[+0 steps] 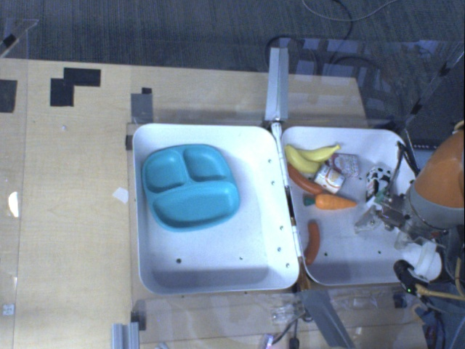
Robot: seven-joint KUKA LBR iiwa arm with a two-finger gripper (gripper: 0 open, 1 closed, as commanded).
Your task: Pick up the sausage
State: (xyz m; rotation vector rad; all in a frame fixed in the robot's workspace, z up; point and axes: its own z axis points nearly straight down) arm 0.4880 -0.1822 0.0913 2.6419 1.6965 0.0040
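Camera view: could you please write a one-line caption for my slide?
KUKA arm's tool over the right bin with sausage, carrot and banana; blue divided plate in the left bin.

Single fixed camera above the bench (65,195), looking down at a slant from moderate height, taking in the left bin (211,275) and right bin (341,271) side by side, with the arm (443,184) entering at frame right.

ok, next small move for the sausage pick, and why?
Probably shift the gripper across the right white bin toward its near-left side. The reddish-brown sausage lies alone there by the bin's left wall, while the gripper sits at the right side, past the orange carrot.
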